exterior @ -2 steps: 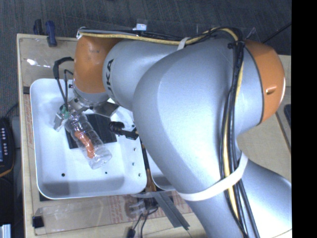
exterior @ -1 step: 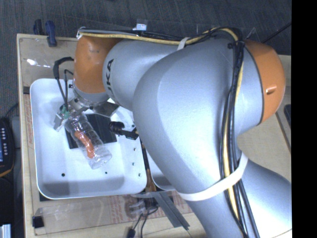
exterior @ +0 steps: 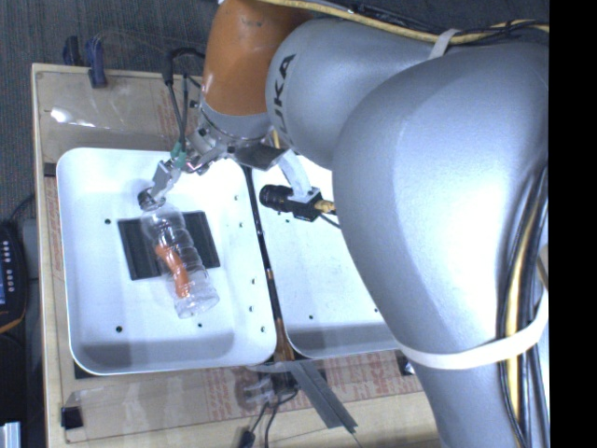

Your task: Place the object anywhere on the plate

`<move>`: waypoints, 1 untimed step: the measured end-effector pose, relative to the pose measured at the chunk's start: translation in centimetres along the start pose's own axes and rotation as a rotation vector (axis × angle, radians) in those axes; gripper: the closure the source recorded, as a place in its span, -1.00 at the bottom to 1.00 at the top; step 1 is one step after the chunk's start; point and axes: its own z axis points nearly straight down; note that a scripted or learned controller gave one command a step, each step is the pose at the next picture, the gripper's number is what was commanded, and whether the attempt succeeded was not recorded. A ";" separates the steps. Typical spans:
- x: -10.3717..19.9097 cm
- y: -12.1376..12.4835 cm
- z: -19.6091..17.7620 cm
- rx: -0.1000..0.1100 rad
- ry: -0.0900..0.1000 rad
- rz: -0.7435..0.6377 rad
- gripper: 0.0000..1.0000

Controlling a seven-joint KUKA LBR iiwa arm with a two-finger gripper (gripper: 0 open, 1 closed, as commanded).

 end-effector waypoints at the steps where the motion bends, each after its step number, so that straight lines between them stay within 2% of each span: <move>1: 4.9 -5.2 9.6 -0.007 -0.002 0.185 -1.00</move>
